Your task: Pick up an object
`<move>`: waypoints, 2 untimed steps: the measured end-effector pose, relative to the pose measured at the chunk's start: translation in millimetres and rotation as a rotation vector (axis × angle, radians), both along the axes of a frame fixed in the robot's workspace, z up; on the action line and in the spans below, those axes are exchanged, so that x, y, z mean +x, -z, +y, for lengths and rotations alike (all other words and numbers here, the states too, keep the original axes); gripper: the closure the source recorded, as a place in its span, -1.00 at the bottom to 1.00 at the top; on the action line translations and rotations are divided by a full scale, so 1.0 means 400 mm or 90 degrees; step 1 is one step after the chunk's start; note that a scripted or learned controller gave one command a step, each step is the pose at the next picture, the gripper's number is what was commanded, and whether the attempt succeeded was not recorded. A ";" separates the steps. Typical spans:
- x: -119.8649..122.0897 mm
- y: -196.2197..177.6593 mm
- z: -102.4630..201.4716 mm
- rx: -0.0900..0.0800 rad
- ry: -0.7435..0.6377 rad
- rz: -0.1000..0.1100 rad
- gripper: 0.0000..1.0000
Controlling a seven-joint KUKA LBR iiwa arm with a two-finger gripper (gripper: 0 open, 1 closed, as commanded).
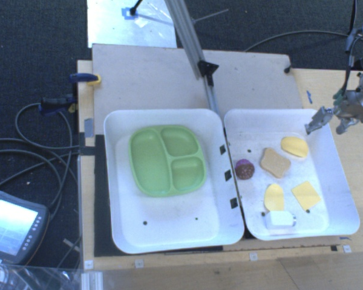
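Observation:
My gripper [328, 121] hangs over the far right edge of the right bin [333, 162], its fingers apart and holding nothing. Just below it in the bin lies a yellow oval piece [294, 146]. Further in lie a tan bread slice [274, 162], a dark purple round item [244, 169], a yellow wedge [274, 196], a yellow square slice [305, 194] and a white block [281, 218].
The left bin [118, 222] holds a green divided plate [167, 160]. A metal pole [190, 35] slants across the back board down to the gap between the bins. Cables and a teach pendant [12, 222] lie off the bench at left.

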State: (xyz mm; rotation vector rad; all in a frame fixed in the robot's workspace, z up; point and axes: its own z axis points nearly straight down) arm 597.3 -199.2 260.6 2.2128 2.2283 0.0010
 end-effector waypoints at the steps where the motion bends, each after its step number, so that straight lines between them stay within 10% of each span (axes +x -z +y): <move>1: 0.000 0.000 0.000 0.000 0.000 0.000 -1.00; 2: -0.011 0.107 0.007 0.000 0.003 0.002 -1.00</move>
